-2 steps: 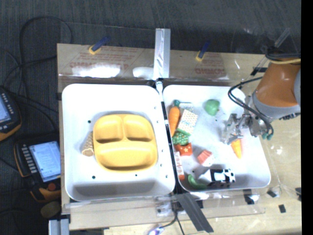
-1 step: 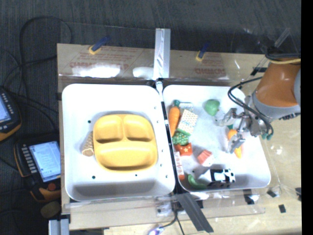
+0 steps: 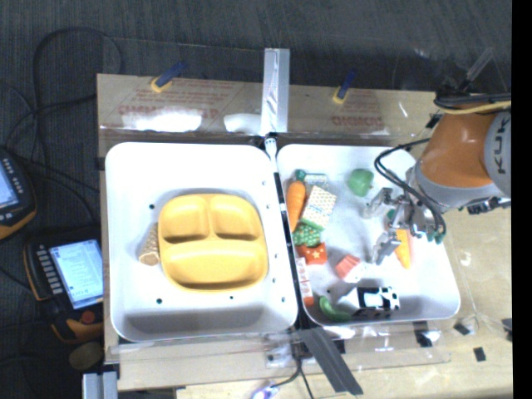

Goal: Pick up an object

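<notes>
My gripper (image 3: 383, 223) hangs low over the right side of the right bin (image 3: 440, 293). It is open, with one finger (image 3: 378, 199) toward the back and the other (image 3: 386, 245) toward the front, and bare white floor between them. A small orange piece (image 3: 404, 248) lies just to the right of the front finger, under the wrist; whether it touches the finger I cannot tell. A green ball (image 3: 360, 181) sits behind the gripper. A salmon block (image 3: 347, 265) lies to its front left.
Along the right bin's left wall lie a carrot (image 3: 295, 202), a checkered box (image 3: 321, 204), a green-and-red piece (image 3: 307, 235) and a red block (image 3: 314, 253). A black-and-white toy (image 3: 375, 298) sits at the front. The left bin (image 3: 125, 306) holds a yellow divided tray (image 3: 214, 239) and a cone (image 3: 150, 246).
</notes>
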Robot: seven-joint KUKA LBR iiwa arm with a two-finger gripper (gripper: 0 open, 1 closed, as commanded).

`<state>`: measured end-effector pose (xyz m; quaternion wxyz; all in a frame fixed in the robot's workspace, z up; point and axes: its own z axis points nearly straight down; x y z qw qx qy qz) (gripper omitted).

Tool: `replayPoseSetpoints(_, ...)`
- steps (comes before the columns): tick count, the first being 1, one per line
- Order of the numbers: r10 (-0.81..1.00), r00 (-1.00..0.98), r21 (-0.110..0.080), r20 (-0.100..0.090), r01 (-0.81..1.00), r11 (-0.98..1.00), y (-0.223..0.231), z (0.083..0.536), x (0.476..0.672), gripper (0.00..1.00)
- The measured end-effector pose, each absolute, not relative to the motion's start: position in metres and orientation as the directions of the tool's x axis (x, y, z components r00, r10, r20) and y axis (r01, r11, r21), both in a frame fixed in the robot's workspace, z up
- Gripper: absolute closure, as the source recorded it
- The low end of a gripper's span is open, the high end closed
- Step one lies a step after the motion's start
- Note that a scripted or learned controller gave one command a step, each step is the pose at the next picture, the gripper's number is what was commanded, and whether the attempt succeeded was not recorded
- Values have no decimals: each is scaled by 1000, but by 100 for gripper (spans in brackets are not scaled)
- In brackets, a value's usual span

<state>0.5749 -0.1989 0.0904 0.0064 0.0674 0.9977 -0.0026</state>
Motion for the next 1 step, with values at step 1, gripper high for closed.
replayPoseSetpoints(1, 154, -988, -5, -16, 154, 988, -191, 91, 574, 0)
